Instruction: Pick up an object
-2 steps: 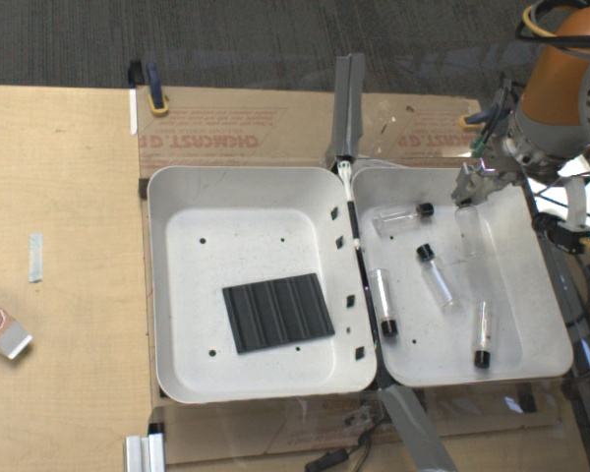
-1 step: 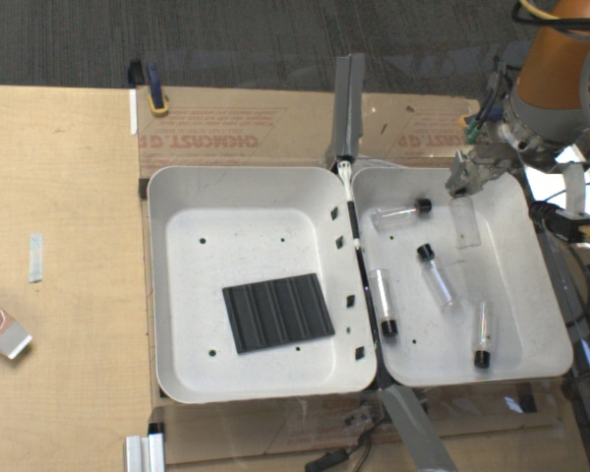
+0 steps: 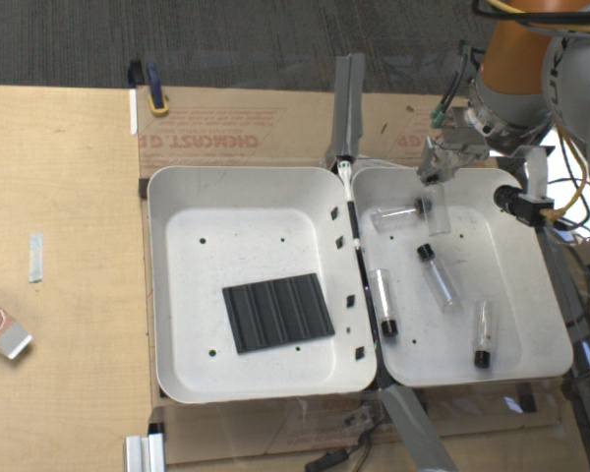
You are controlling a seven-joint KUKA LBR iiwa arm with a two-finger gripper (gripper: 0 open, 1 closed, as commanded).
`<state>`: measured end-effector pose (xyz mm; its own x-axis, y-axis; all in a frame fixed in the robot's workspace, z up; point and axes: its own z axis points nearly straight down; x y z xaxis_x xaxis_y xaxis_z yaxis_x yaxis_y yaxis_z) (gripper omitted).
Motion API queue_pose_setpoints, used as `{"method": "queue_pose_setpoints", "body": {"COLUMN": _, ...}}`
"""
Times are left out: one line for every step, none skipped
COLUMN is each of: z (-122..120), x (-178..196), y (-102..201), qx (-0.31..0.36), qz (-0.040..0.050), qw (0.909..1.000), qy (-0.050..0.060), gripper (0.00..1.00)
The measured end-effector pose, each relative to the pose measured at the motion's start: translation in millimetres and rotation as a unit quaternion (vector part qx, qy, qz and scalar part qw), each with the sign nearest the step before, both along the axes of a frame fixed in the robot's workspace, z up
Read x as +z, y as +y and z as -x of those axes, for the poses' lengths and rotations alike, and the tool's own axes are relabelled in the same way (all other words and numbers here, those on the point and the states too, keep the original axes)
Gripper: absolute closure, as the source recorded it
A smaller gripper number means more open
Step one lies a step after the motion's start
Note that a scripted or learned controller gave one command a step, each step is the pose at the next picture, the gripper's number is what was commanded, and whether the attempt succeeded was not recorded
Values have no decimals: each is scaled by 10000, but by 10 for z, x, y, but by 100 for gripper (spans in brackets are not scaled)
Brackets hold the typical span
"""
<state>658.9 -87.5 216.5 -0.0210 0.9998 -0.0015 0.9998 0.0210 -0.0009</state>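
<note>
Four clear tubes (image 3: 438,275) in right bin (image 3: 531,362), gripper (image 3: 433,172) above, grip state unclear

Arm (image 3: 536,42): grey, orange band above the wrist, entering from the upper right and angled down to the left. Gripper (image 3: 435,173): at the arm's lower-left end, pointing downward, with cables trailing behind.

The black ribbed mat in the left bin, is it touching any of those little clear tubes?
Apart. The camera view shows the black ribbed mat alone in the left bin; the clear tubes lie in the right bin.
</note>
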Motion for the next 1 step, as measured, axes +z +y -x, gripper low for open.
{"method": "queue_pose_setpoints", "body": {"z": 0, "x": 296, "y": 387, "qx": -104, "qz": 0, "qw": 9999, "qy": 0, "gripper": 100}}
